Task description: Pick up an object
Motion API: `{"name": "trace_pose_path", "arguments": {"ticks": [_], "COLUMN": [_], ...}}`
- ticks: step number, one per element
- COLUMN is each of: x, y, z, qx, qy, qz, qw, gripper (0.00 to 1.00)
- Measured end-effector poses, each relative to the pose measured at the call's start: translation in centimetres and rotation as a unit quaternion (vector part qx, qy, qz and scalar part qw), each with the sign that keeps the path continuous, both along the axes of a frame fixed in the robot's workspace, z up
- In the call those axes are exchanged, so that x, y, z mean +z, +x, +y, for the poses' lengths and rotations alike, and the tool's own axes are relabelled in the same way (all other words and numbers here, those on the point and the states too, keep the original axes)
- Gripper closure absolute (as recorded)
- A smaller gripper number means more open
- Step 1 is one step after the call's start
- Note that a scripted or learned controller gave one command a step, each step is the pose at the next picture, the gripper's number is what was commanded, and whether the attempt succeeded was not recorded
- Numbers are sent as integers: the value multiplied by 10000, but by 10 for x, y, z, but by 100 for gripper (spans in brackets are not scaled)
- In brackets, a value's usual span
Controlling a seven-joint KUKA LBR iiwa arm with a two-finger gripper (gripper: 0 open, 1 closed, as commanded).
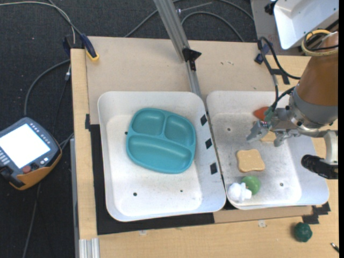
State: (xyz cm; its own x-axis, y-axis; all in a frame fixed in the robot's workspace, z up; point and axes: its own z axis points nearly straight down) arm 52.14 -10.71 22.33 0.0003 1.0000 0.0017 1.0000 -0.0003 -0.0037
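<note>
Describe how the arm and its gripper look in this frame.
The arm is a thick rounded column with a broad orange band above a grey wrist section. Below it sits a compact silvery-grey metal two-finger gripper of small angular parts. Black cables loop beside the arm, and a black rounded part juts out near the wrist.

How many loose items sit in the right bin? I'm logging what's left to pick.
4: a tan toast piece mid-bin, a green ball and a white lump at the near edge, an orange thing by the claw. More may be hidden under the arm.
</note>
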Motion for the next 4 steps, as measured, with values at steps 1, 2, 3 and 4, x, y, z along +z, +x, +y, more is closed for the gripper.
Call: {"name": "trace_pose_path", "arguments": {"ticks": [1, 2, 3, 4], "x": [-50, -113, -99, -40], "y": [-2, 0, 2, 2], "z": [11, 10, 11, 2], "qx": [-1, -2, -2, 1], "qy": [5, 5, 1, -13], "qz": [12, 18, -18, -41], "qw": [10000, 10000, 10000, 10000], "gripper": [0, 0, 100, 100]}}
